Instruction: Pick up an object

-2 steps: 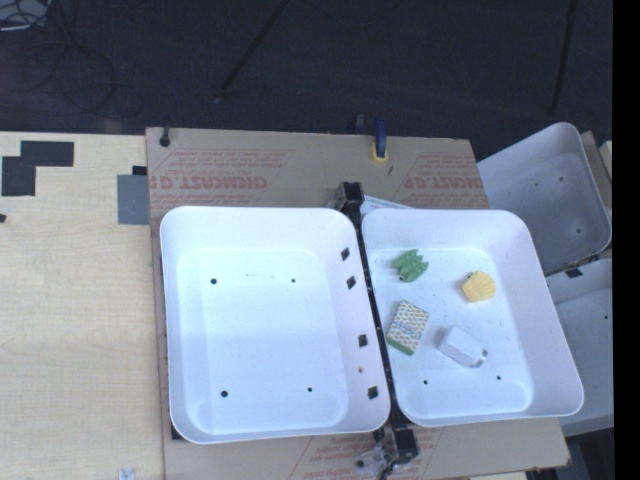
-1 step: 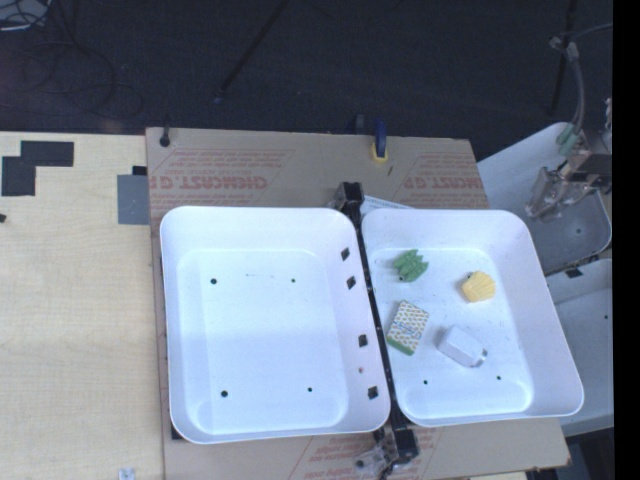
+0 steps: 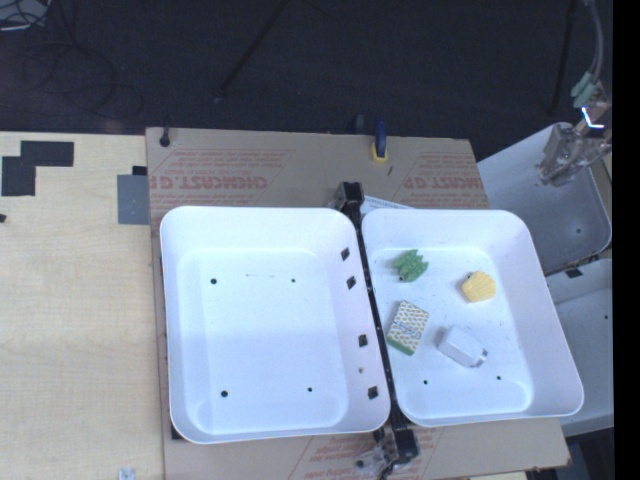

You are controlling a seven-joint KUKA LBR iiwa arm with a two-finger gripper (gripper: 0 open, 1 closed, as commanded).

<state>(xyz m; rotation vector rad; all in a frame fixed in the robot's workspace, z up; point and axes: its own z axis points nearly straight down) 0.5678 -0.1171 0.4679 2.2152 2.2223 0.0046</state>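
Step in hand: approach, nothing grasped. The gripper (image 3: 572, 158) sits at 2 o'clock, apparently outside the bins; its state cannot be told. Next: descend over one object. Left bin (image 3: 190, 318): no contents. Right bin (image 3: 520, 233): patterned block (image 3: 407, 327) at 7 o'clock, white block (image 3: 461, 348) at 6, yellow piece (image 3: 479, 287) at 3, green piece (image 3: 410, 265) at 11.

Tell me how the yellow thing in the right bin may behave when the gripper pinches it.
The yellow thing looks small and rounded, so it is probably light and may roll or slip from a pinch. Its ridged surface might help the grip. It lies apart from the other things, so a push should move it alone.
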